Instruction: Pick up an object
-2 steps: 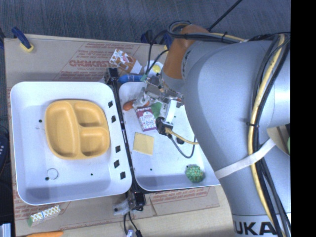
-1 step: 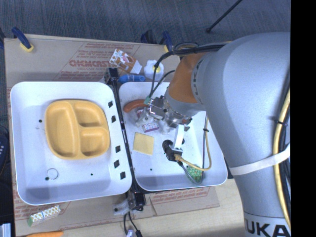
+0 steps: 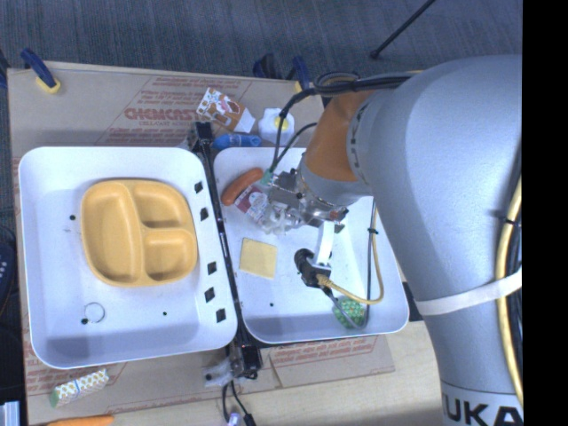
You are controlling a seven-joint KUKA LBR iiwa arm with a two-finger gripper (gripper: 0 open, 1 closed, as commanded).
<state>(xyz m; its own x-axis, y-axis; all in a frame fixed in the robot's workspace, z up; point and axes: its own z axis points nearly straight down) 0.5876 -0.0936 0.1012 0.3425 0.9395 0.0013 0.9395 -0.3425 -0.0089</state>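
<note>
In the right bin [image 3: 293, 319], my gripper [image 3: 268, 208] is low over the back left part. It sits just right of an orange-red sausage [image 3: 241, 185] that lies at a slant near the bin's back left corner. A flat yellow cheese slice [image 3: 259, 258] lies on the bin floor a little in front of the gripper. A small green object [image 3: 351, 312] rests at the front right of this bin. The grey arm with its orange band [image 3: 333, 145] covers the bin's right side.
The left bin [image 3: 49, 264] holds a yellow divided plate [image 3: 138, 231] and a small clear ring [image 3: 93, 311]. Behind the bins lie a snack packet [image 3: 218, 106], a blue item [image 3: 236, 140] and a white and yellow item [image 3: 277, 122]. A wrapped packet [image 3: 80, 384] lies at the front left.
</note>
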